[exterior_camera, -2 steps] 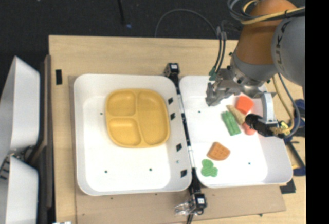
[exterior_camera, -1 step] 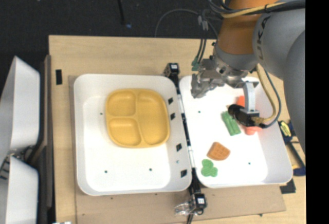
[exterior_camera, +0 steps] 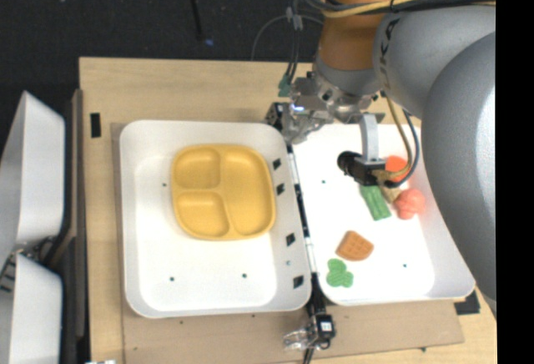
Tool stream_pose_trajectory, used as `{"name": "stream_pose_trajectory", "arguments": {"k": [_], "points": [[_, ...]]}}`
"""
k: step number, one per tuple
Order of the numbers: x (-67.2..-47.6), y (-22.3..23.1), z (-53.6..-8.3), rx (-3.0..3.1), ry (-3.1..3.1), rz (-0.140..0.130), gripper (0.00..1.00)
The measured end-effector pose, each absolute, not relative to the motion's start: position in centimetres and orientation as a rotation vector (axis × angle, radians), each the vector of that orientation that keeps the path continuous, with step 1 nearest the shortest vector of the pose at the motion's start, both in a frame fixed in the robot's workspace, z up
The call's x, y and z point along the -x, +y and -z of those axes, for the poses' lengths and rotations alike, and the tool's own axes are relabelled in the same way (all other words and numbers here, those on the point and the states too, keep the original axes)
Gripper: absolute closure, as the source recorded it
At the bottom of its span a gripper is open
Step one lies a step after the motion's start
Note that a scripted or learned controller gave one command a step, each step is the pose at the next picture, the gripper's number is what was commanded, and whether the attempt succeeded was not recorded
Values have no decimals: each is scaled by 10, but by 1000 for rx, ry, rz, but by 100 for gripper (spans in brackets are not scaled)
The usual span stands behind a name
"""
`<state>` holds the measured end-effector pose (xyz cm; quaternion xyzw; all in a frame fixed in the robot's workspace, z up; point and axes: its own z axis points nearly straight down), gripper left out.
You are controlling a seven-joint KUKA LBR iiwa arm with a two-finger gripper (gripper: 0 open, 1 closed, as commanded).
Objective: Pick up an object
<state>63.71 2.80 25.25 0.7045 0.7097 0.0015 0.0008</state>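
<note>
Green block (exterior_camera: 375, 204) beside pink ball (exterior_camera: 409, 204), right bin (exterior_camera: 417, 264)

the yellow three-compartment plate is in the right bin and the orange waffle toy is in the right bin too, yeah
No. The camera view shows the yellow three-compartment plastic plate lying in the left white bin, not the right one. The orange waffle-shaped toy is in the right white bin.

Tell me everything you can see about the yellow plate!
The yellow plate is a rounded square with raised ridges splitting it into three sections. It looks like smooth, slightly shiny plastic. It lies flat and right side up on the floor of the left bin, nearer the far wall, touching nothing but the bin.
</note>
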Motion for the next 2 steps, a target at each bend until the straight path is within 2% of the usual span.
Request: {"name": "stream_pose_trajectory", "arguments": {"k": [1,2], "points": [[-643,73,-249,-2213,2227,-2,100],[-642,70,-249,-2217,2224,0,0]]}}
